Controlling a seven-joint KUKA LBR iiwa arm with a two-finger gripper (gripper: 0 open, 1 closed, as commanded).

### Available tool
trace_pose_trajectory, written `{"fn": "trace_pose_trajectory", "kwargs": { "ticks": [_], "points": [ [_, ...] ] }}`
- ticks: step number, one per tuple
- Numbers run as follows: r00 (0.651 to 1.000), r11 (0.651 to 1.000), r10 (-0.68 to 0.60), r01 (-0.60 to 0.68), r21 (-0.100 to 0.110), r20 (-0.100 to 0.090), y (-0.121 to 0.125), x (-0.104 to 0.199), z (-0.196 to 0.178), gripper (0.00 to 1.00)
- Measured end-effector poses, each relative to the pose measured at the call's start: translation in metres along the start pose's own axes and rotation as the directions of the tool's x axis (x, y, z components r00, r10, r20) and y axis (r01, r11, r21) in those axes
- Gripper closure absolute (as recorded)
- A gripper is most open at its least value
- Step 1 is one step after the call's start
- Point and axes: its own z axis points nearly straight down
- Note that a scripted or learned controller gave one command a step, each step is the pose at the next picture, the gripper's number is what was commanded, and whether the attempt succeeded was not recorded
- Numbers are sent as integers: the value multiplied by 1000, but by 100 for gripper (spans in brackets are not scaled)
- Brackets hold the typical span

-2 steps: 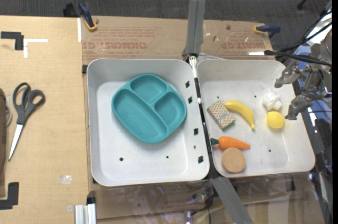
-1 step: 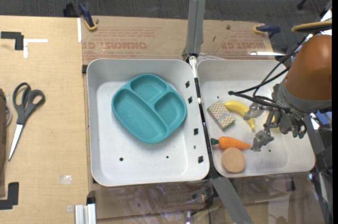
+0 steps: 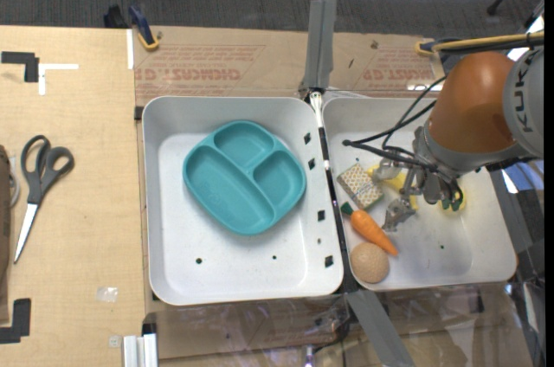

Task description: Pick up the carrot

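An orange carrot point(image 3: 373, 232) with a green tip lies slanted on the floor of the right bin point(image 3: 450, 257), near its left wall. My gripper point(image 3: 400, 213) hangs just right of and slightly above the carrot, its fingers pointing down toward the bin floor. Nothing shows between them, and the gap is too small to read. The orange wrist band point(image 3: 467, 101) sits above it.
A tan egg-shaped object point(image 3: 370, 262) rests just below the carrot. A speckled sponge-like block point(image 3: 359, 184) and yellow items point(image 3: 391, 177) lie above the carrot. A teal divided plate point(image 3: 246, 176) sits in the left bin point(image 3: 173, 253). Scissors point(image 3: 36, 175) lie on the bench at left.
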Motion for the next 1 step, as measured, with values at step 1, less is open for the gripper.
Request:
{"fn": "trace_pose_trajectory", "kwargs": {
  "ticks": [1],
  "points": [
    [1000, 1000, -2, 2, 2, 14, 1, -4, -12, 100]
  ]
}}
